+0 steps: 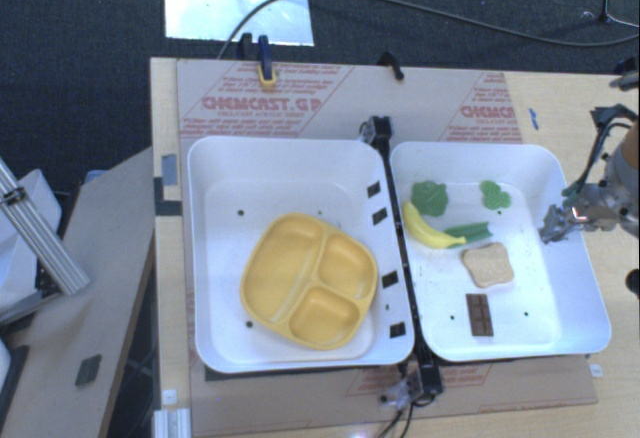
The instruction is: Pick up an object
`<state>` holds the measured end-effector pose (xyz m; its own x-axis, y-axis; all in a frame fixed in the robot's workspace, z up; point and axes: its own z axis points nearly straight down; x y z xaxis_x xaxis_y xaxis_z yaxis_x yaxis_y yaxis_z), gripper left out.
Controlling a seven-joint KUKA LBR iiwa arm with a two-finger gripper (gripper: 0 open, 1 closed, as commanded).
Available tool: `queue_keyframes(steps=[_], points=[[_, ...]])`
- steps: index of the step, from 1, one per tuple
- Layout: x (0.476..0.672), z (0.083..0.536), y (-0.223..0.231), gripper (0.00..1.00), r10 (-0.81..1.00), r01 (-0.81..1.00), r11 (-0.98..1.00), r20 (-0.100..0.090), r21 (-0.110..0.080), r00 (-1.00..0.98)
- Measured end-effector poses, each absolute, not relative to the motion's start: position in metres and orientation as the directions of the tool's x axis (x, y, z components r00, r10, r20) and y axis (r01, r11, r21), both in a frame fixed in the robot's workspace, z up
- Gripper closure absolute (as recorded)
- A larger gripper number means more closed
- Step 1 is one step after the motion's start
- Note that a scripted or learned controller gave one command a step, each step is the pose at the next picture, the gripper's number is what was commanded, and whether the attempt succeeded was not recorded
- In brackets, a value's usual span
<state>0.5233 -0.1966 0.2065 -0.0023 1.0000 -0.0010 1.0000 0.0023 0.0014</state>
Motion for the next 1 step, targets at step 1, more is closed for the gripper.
queue_keyframes(steps=[1], points=[[0.5428, 0.2191, -0.1414, 1.0, 1.0, 1.0, 0.01, 0.001, 0.004, -0.01]])
